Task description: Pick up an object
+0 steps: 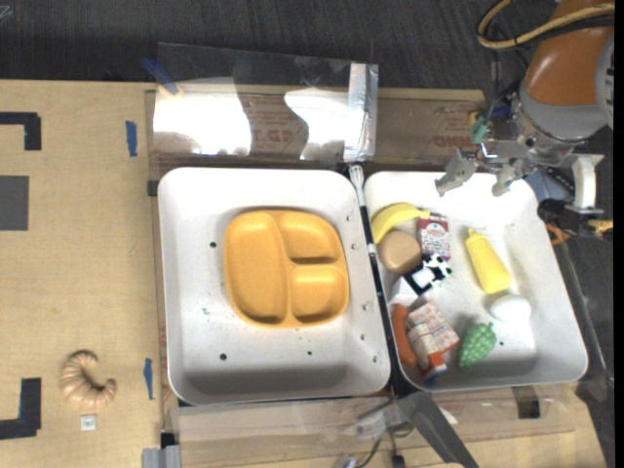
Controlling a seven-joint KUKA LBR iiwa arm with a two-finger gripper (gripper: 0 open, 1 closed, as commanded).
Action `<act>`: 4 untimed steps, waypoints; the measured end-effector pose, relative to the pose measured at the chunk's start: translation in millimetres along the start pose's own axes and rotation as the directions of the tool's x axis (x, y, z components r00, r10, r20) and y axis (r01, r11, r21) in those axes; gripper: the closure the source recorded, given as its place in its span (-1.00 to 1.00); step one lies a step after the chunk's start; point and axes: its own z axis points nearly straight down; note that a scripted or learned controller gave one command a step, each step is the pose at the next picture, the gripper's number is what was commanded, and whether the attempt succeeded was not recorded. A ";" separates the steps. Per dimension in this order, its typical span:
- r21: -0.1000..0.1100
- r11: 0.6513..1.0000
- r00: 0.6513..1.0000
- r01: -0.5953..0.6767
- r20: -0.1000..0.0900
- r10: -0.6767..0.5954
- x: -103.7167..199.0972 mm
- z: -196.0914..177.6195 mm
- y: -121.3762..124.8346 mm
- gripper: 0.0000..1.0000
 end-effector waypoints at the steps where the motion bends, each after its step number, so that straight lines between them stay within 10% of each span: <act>1: 0.010 0.998 0.998 0.064 0.000 -0.064 -43.4 90.5 -51.9 -1.00; 3: -0.005 0.997 0.997 -0.081 0.000 0.081 -72.8 149.7 -53.6 -1.00; 4: -0.013 0.997 0.997 -0.081 0.003 0.081 -73.3 136.6 -51.3 1.00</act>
